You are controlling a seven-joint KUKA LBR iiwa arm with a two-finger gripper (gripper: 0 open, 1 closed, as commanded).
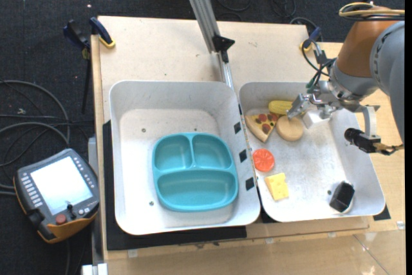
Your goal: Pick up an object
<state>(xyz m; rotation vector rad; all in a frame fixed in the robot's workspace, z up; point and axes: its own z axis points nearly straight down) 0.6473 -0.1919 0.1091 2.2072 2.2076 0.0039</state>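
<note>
The right bin [360,167] holds several toy foods: a pizza slice [261,125], a yellow corn-like piece [280,106], a tan round piece [290,130], an orange-red slice [262,160], a yellow cheese wedge [277,186] and a small black object [341,196]. My gripper [302,109] hangs low over the bin's back part, just right of the yellow piece and above the tan piece. Nothing is visibly between its fingers.
The left bin [129,138] holds a teal divided tray [193,170]. A metal pole [203,3] slants up from between the bins. A teach pendant [55,193] lies on the floor at the left. Clamps sit at the bench's back corners.
</note>
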